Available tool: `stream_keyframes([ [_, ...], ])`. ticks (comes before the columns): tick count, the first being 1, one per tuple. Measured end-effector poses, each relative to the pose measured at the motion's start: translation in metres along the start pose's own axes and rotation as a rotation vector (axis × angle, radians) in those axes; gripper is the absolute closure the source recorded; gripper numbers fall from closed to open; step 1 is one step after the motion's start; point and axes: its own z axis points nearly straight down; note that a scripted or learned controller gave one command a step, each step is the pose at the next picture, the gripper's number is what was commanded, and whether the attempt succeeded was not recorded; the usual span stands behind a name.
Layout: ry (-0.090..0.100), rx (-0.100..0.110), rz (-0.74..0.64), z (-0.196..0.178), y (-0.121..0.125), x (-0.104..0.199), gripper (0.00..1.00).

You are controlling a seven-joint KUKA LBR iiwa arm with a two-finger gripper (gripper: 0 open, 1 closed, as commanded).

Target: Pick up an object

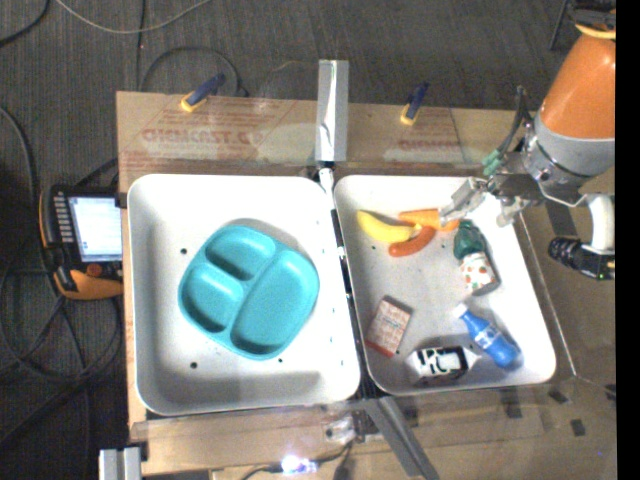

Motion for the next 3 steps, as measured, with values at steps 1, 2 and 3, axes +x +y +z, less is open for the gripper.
stream_keyframes([
  [1, -0.001, 0.001, -0.052, 0.093, 0.018, 0.012, 0.0],
  [2, -0.006, -0.012, -0.209, 0.175, 0.055, -0.007, 0.0],
  [3, -0.004, -0.016, -0.209, 0.164, 0.057, -0.006, 1.0],
])
